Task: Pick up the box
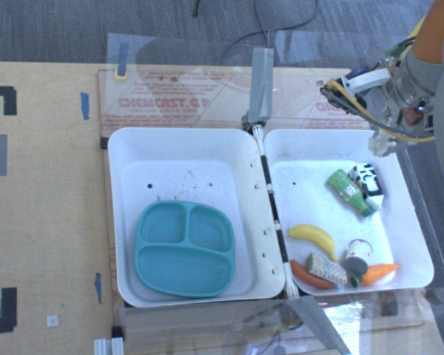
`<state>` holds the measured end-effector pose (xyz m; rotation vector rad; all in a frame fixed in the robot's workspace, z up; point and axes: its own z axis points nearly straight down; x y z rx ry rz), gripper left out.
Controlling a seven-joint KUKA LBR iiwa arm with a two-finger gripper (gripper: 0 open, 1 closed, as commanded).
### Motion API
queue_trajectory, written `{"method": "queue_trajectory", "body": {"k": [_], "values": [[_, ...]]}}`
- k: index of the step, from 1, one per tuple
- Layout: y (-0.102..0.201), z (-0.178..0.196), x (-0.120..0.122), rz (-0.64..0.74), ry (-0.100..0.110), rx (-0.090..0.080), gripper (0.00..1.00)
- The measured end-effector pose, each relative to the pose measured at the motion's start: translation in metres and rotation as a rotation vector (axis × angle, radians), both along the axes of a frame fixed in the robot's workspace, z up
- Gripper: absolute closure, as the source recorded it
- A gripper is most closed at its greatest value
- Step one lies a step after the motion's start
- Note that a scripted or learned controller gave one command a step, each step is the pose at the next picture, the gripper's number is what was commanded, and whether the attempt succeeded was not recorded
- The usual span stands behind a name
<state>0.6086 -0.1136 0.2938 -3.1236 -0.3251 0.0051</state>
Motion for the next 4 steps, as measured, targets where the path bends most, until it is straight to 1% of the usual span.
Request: {"method": "queue_trajectory", "body": {"k": [1,2,3,4], "values": [[-0.05,0.135,0.034,-0.001,-0.001,-0.001,1.0],[0.029,0.027,0.022,-0.004,0.0,0.001,1.0],[0.079,0.131,0.031,0.213,-0.001,0.0,1.0],[0.061,0.14,0.001,0.366,0.001,0.001,1.0]]}}
